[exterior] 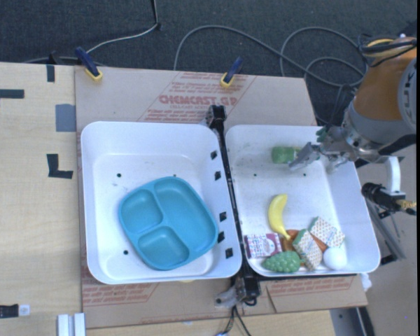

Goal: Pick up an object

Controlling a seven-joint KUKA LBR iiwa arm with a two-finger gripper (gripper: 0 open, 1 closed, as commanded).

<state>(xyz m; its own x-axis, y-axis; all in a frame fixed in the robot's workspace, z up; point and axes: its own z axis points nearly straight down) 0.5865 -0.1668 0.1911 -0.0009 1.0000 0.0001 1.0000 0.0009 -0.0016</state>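
Observation:
The right bin [252, 180] holds a small green block [283, 155] near its back. A yellow banana [277, 214] lies in the middle of it. Along its front lie a purple-and-white packet [262, 244], a green bunch of grapes [283, 262], a checkered packet [309, 249], another patterned packet [327, 232] and a white egg [335, 258]. My gripper [316, 157] hangs over the bin's back right part, just right of the green block, its fingers spread apart with nothing between them.
A blue three-compartment plate [166, 221] lies in the left bin [105, 152]. A black divider clip [216, 116] joins the bins at the back. The orange-banded arm [381, 100] stands over the right rim. Cables run behind the bench.

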